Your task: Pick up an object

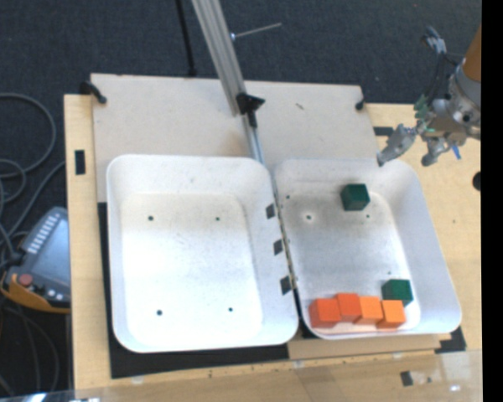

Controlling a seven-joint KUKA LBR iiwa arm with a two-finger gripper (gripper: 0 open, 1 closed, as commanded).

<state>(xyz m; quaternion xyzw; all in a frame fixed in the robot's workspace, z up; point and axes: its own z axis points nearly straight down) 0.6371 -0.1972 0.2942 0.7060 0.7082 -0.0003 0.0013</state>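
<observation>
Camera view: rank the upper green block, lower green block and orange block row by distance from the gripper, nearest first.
1. Upper green block: upper part of the right bin, just below and left of the gripper.
2. Lower green block: lower right corner of that bin.
3. Orange block row: along the bin's bottom edge, reaching further left.

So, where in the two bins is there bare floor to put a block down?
The left bin has bare floor wall to wall. In the right bin, the middle is free, between the dark green cube near the far wall and the orange blocks. The near edge is crowded: those blocks sit in a row with another green cube beside them.
</observation>
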